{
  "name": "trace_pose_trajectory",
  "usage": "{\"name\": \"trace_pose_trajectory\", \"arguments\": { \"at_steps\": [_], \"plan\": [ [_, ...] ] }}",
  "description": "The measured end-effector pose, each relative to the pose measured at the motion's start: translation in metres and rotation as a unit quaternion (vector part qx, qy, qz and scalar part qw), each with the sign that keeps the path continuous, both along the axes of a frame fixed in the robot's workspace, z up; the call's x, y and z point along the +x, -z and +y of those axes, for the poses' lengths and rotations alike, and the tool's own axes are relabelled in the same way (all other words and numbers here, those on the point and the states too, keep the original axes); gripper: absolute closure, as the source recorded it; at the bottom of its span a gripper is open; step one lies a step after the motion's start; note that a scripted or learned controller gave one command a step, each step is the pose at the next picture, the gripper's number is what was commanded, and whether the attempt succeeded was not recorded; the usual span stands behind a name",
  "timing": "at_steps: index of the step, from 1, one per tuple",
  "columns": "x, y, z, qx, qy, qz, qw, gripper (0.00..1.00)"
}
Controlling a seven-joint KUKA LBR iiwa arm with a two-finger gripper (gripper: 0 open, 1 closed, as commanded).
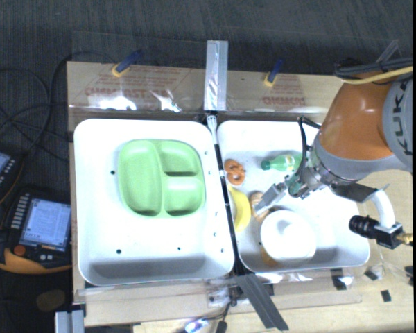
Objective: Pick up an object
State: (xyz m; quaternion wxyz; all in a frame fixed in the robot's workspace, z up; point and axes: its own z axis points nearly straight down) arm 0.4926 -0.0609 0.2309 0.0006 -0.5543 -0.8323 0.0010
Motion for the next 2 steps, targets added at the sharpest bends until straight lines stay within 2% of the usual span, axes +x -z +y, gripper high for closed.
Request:
{"name": "trace_pose_trajectory", "arguments": {
  "at_steps": [1,2],
  "plan": [
    [-0.003,0.048,-0.018,0.0003,-0.036,0.001,0.9994,0.0],
    [0.061,0.103,-0.04,-0.0006,-0.1,0.0,0.9949,0.0]
  ]
}}
